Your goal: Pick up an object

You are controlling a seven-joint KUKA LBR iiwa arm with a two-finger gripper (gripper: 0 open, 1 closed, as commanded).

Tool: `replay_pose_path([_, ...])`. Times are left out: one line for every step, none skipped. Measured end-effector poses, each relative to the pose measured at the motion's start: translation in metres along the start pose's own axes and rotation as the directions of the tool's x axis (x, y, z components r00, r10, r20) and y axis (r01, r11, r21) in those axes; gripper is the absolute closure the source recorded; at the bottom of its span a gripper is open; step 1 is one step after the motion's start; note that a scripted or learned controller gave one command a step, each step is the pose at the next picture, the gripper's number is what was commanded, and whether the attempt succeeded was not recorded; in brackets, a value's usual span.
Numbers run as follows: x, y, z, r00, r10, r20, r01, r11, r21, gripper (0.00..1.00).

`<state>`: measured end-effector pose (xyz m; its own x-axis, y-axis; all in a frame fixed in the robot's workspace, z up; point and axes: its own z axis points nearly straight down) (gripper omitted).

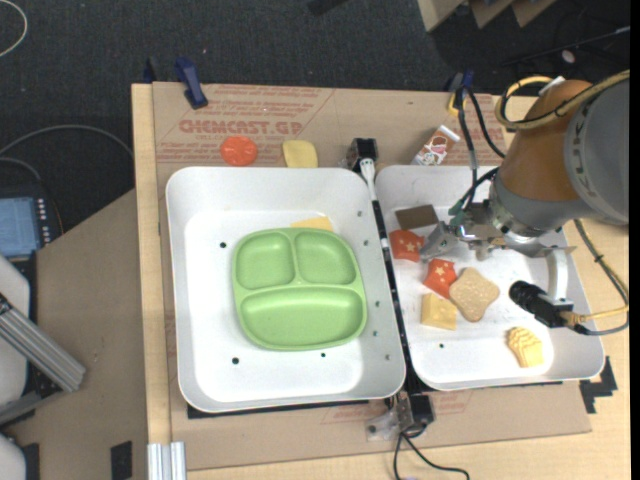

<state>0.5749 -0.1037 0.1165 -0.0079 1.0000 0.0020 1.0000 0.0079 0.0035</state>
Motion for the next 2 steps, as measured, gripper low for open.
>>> replay_pose_path([0.006,-0.023,0.029,1.000,0.008,0.006,-0.008,1.000,-0.007,0.00])
replay_pose_path([0.006,-0.021,0.016,1.000,0.008,0.005,-0.008,1.000,-0.014,1.00])
